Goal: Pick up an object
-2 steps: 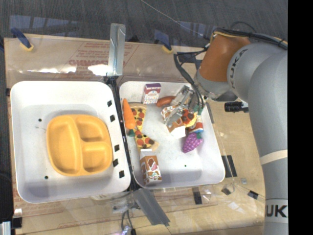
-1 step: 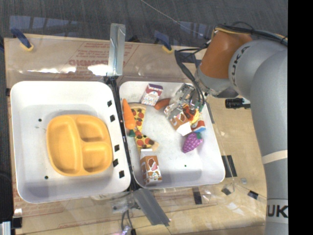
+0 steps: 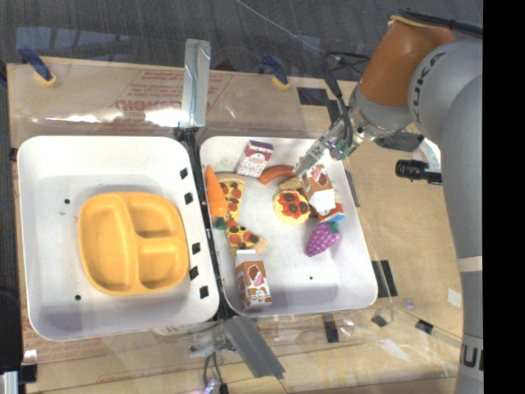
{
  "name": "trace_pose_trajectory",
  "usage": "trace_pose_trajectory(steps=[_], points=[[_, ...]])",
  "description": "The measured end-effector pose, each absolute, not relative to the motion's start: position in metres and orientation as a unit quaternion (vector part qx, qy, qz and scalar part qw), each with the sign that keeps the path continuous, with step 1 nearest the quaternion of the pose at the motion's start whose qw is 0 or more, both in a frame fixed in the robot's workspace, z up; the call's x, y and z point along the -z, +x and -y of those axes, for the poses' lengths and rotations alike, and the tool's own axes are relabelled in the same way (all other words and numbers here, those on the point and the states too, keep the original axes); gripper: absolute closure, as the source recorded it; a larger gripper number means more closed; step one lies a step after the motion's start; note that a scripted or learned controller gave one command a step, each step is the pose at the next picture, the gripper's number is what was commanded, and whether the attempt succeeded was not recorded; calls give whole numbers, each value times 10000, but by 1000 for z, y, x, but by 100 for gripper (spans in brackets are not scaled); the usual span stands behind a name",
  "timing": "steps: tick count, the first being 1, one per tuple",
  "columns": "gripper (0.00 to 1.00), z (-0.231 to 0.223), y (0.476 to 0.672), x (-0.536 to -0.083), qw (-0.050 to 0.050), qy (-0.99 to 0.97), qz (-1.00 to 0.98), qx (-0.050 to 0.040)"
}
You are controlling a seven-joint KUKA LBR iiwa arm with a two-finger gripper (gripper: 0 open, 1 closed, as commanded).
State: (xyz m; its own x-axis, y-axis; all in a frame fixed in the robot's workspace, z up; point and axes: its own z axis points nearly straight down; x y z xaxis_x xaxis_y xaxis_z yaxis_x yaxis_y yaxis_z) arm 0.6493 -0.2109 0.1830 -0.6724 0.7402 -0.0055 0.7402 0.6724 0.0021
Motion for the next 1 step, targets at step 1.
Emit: trace_pose_trajectory(steps=[1], points=[[100, 135, 646, -217, 6, 5269, -8499, -1]])
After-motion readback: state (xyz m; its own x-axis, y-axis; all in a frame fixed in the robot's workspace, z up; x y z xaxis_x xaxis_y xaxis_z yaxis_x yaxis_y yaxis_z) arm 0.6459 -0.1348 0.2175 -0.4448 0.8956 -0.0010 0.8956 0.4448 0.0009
